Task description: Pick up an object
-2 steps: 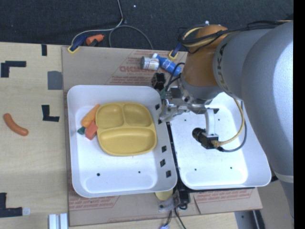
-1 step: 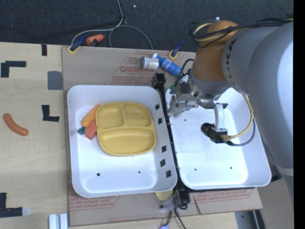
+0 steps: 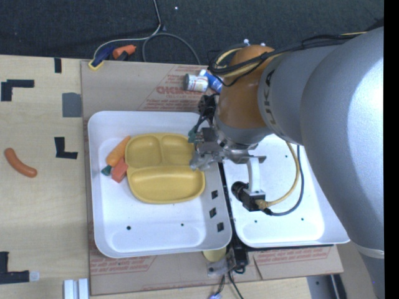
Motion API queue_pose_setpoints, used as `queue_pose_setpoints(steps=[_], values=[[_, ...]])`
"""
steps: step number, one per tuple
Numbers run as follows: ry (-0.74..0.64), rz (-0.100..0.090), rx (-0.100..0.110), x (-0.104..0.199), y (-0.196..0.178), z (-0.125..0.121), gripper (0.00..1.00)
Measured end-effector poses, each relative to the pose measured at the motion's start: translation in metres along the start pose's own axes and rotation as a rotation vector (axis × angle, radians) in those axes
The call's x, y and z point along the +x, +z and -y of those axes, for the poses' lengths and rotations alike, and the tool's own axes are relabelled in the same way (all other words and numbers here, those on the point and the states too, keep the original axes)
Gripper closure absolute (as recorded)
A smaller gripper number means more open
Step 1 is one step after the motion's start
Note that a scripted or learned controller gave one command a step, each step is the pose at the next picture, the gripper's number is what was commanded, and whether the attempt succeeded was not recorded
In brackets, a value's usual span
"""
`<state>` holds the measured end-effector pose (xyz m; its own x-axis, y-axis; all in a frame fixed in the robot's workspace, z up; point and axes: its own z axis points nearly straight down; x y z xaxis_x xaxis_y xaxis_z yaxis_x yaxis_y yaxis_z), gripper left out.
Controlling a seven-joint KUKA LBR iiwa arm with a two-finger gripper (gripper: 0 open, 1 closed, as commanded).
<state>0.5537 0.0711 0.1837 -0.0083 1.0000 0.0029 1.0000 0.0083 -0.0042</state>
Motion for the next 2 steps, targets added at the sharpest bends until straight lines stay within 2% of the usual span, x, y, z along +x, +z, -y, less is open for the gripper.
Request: queue_pose_setpoints(steps=[1,2], values=[[0.010,0.004,-0.006,-0.039,-0.037,0.010,1.00],[0.012,0.004,-0.001,-0.080,-0.023,0.025,1.00]])
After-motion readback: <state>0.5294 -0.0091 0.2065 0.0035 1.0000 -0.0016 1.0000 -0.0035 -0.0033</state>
